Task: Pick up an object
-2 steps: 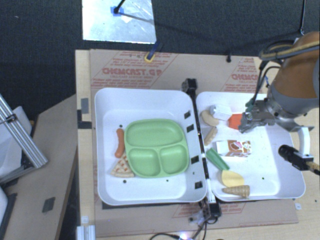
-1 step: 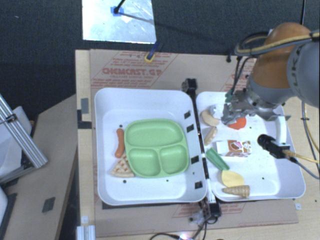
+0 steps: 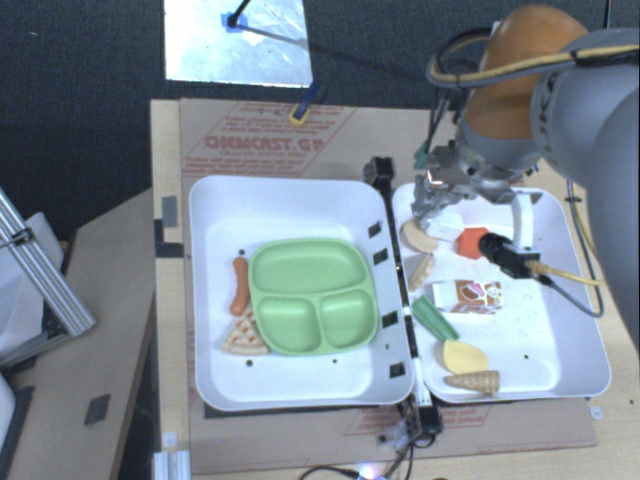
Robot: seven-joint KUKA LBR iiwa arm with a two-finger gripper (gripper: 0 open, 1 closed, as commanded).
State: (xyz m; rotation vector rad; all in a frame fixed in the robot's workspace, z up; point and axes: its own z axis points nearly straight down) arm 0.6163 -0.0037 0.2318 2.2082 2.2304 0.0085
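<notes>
Hovering at the right bin (image 3: 575, 358)'s 11 o'clock corner, gripper (image 3: 432, 196) just above the tan toy slice (image 3: 417, 236), orange block (image 3: 472, 243) toward 3 o'clock. Can't tell the hand's state. Nothing visibly lifted yet, so the pick looks undone.

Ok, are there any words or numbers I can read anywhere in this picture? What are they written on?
"CHEMCAST GP" is what the big red letters seem to say, on the brown sheet behind the left bin; they are a bit blurry.
Smaller red print under that: too blurred to read.
Red print on the brown sheet's front edge: too small to read.
Small white box in the right bin: colourful picture, no words I can read.
</notes>
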